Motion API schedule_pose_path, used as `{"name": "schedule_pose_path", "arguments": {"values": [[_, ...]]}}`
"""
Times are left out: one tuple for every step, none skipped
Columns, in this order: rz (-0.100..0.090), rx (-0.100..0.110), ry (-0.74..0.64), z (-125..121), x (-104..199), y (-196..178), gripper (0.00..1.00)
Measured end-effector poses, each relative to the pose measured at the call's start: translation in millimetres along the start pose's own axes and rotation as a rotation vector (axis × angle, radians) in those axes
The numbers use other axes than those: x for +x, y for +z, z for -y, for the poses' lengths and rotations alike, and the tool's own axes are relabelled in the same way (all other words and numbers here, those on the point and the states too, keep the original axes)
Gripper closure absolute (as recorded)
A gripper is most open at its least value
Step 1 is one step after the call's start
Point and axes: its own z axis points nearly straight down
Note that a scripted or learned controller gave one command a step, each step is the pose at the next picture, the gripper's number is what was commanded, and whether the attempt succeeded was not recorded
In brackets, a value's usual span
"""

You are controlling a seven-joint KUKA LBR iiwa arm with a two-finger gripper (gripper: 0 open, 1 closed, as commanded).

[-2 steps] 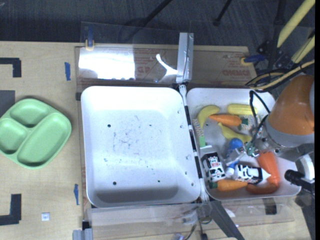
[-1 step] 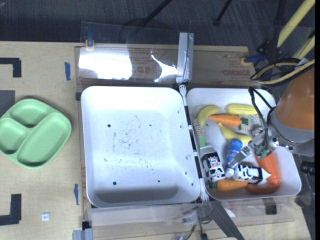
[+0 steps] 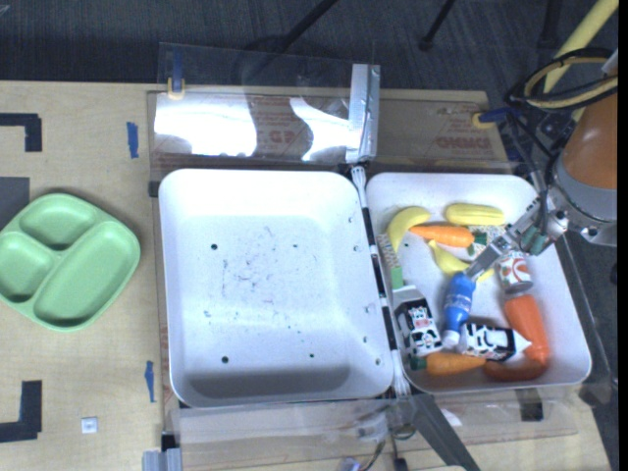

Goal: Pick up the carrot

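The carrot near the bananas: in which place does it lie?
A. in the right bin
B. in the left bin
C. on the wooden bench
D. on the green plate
A: the carrot lies in the right bin among the bananas, beside the gripper; the left bin holds no carrot.

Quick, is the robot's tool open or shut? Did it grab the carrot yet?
Tool: cannot be told; it sits low in the right bin, just below the carrot, with nothing seen held.
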Motion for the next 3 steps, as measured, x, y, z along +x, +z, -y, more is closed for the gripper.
{"name": "schedule_pose_path", "arguments": {"values": [[0.001, -0.001, 0.035, -20.3, -12.6, -26.3, 0.0], [0.002, -0.001, -0.142, 11.7, 5.3, -97.0, 0.0], [-0.001, 0.0, -0.185, -49.6, -8.5, 23.6, 0.0]]}}
